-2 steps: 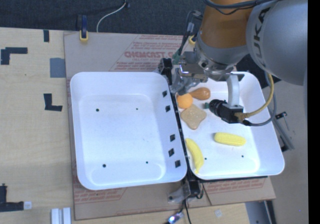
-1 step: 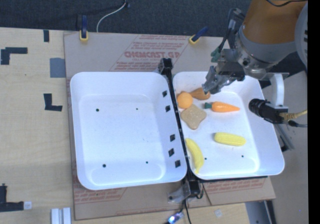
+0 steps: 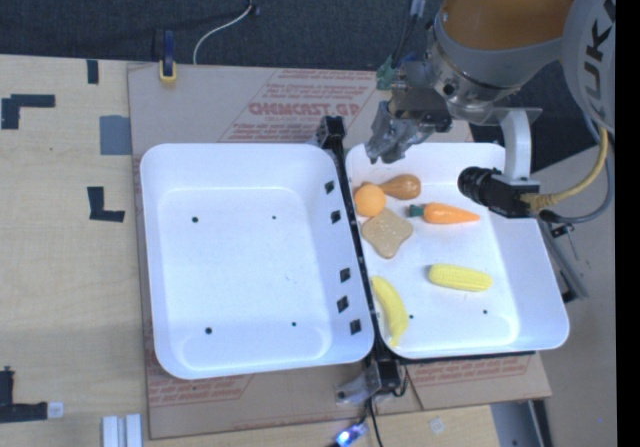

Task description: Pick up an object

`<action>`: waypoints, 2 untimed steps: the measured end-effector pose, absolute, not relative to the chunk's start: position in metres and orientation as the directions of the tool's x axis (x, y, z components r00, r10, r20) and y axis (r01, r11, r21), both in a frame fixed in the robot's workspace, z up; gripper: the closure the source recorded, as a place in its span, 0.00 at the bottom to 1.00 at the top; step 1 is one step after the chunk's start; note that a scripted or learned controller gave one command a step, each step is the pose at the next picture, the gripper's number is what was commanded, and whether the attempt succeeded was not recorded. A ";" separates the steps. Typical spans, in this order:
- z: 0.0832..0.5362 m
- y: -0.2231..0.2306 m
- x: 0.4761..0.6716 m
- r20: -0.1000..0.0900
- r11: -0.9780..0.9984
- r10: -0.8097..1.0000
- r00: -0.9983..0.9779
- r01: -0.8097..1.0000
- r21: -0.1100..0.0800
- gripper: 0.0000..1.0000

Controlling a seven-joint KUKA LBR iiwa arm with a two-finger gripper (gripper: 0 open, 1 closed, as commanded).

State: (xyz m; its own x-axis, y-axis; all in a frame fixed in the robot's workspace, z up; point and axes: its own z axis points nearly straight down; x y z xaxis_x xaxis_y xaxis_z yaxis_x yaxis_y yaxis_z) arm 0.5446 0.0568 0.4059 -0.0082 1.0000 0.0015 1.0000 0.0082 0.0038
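Hanging over the top edge of the right bin (image 3: 520,235), the tool (image 3: 385,147) is close to the food.
I cannot tell what state the tool is in. The brown pear (image 3: 400,186) lies just below it, long side running left to right, touching the orange (image 3: 369,200).

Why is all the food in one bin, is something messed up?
Nothing looks spilled or broken. The carrot, corn, banana, bread slice and orange all lie inside the right bin. The banana just rests against its left wall.
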 end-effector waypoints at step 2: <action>0.352 0.228 0.480 -0.001 0.014 1.000 -0.014 1.000 -0.012 1.00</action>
